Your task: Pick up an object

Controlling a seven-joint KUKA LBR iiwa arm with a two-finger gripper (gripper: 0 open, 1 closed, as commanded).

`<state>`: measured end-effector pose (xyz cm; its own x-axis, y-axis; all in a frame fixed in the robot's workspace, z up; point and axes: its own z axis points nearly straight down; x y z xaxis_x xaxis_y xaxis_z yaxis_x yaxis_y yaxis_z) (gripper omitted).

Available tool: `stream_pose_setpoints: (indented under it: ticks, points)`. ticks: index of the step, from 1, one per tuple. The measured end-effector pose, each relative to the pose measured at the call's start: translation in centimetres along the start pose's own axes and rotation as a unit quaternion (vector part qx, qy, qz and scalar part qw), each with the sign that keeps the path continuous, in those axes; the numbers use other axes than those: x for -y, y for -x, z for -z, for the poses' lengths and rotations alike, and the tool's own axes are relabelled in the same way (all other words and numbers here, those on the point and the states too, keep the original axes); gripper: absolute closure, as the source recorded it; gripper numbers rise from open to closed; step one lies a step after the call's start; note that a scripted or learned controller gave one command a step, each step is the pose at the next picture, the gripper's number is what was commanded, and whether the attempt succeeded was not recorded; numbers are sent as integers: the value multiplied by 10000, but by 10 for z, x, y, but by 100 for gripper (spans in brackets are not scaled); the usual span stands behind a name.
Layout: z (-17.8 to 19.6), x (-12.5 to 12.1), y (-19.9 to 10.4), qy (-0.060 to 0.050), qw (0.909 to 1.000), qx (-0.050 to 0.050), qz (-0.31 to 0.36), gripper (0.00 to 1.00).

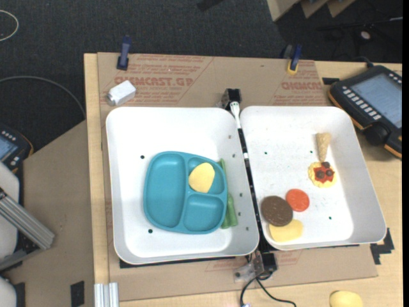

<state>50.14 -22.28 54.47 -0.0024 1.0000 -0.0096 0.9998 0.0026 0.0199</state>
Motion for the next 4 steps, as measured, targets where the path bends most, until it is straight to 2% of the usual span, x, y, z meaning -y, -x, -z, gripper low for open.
stream_pose_setpoints:
  ticks: [1, 2, 3, 4]
  points:
    - [-135, 20, -13, -159, 9998, -73, -15, 100]
    - [-387, 9, -4, -177, 9998, -80, -19, 100]
    - [-244, -36, -40, -9, 10000, -26, 23, 100]
    - [-350, 17, -3, -158, 9998, -62, -45, 100]
